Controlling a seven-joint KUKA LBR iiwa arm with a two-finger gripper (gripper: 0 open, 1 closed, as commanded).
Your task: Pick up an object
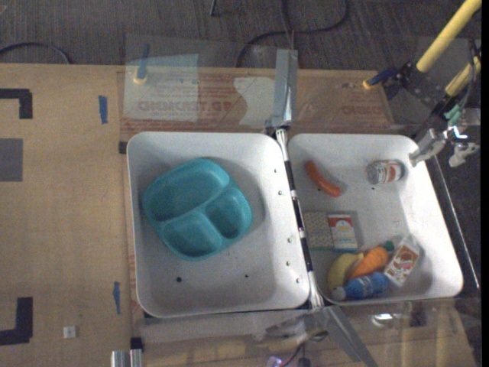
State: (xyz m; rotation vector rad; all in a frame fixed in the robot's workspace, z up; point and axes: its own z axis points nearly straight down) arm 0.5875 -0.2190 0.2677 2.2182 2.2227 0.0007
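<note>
Nearest the camera, at about five o'clock in the right bin (447, 277), a cluster is being seen: a blue bottle (365, 287) lying flat, a banana (341, 267) and a carrot (372, 260) touching it, and a small carton (403, 262) just beside them. These are being judged as light, hard toys, smooth and likely slippery, and crowded for a clean grasp. At the bin's nine o'clock a flat card box (341, 231) is lying. Farther back, a sausage (323, 179) at eleven o'clock and a can (385, 172) at one o'clock are lying apart; the can, stiff and round, is being judged best taken across its sides. A teal divided plate (197, 207) is resting in the left bin (153, 281). The gripper (435, 140) is being seen at two o'clock by the rim; whether it is open or closed cannot be told.
</note>
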